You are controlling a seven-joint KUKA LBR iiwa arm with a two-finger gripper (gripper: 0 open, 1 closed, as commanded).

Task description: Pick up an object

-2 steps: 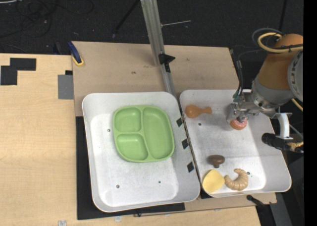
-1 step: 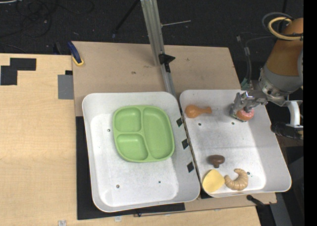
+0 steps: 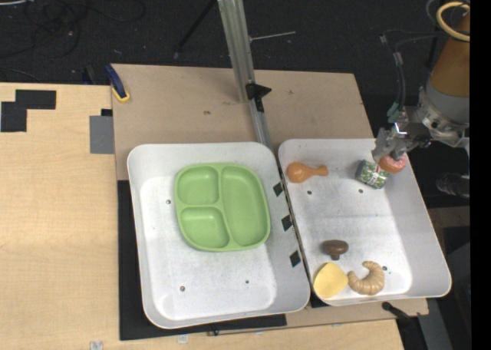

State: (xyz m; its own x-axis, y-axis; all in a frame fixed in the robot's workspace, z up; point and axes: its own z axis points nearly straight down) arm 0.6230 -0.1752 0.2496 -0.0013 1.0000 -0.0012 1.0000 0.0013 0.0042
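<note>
Nearest the camera, along the front edge of the right bin (image 3: 430,256), lie a yellow wedge (image 3: 330,281) and a tan croissant-shaped piece (image 3: 367,277) just beside it, with a small brown mushroom-like piece (image 3: 334,248) a little behind them. All three rest flat on the bin floor, untouched. Across the divide, the left bin (image 3: 153,287) carries a green sectioned plate (image 3: 222,207) with nothing in its compartments.

Farther back in the right bin sits an orange drumstick-shaped piece (image 3: 305,172) near the inner wall, and toward the far right corner a small green-and-white can (image 3: 372,174) lies tilted. The gripper (image 3: 393,153) hangs just above and beside that can — something red shows at its tip, touching or nearly so, but I cannot tell what it is or how the claw stands.

By my reading nothing is yet lifted: the can looks the likely target, and the grasp and raise remain.
</note>
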